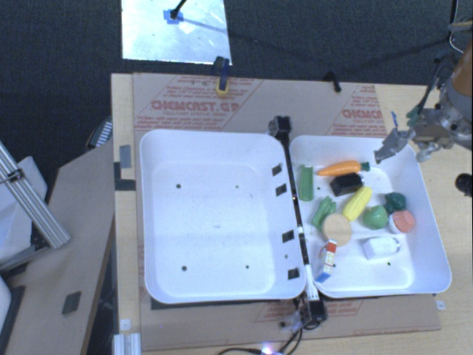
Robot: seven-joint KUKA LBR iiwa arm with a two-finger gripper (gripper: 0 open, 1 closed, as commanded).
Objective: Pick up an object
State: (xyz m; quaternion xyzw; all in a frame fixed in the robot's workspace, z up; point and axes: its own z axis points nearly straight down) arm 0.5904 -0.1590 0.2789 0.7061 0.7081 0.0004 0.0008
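Materials & finish, as seen

Bins (pixel 214 143): smooth white plastic, slight gloss. Surface (pixel 355 98): matt brown cardboard w/ red print. Carrot (pixel 338 168), corn (pixel 358 203): glossy plastic. Metal plate (pixel 159 21): dull sheen. Floor (pixel 52 50): dark, rough-textured.

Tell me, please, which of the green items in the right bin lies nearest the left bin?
The long green piece lying along the right bin's left wall; the others sit farther right.

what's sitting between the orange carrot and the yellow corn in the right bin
A black block lies between the carrot and the corn, seen in the camera view.
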